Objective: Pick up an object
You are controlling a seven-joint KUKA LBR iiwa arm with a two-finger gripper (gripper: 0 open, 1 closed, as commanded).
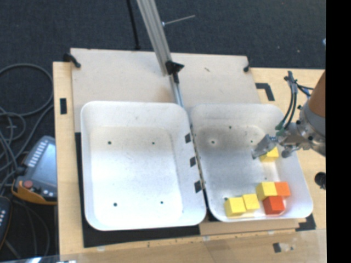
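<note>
Gripper: low over the right bin, and honestly we can't tell how wide it's spread or whether it's got anything
Yellow block: right under the gripper, touching or just below, we can't say
Other blocks: yellow and orange, bunched at the right bin's near corner
Left bin: sits alongside the right one

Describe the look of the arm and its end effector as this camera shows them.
The arm enters at the right edge, showing an orange-brown band at its wrist. Thin dark and green cables loop along its left side. Below them, the end effector is a compact grey metal assembly with dark detailing; no markings are legible.
</note>
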